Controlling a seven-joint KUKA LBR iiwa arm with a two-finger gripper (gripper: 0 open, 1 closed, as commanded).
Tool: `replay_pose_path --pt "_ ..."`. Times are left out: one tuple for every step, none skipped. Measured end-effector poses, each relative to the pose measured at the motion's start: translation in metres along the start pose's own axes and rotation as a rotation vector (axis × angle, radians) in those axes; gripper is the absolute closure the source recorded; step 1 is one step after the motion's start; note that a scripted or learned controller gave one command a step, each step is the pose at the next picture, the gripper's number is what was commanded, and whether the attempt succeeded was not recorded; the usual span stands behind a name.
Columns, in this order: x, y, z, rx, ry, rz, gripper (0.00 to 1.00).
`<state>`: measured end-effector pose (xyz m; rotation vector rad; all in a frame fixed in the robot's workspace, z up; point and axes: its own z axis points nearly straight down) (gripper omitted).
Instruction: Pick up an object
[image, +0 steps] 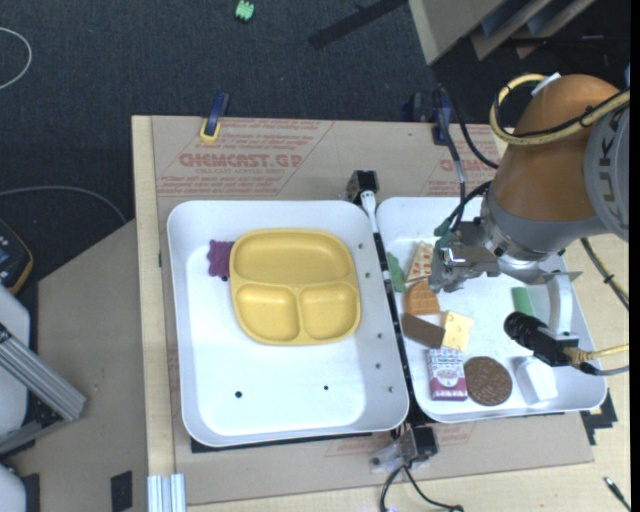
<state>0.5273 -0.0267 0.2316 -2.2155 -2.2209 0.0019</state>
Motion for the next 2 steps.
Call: replay_pose_path --pt "-0.004 0.01 -0.001 -0.006 -0.003 0.002 1.0" --pt "-0.001 0.007 0.017 0.0 -0.001 0.004 1.0"
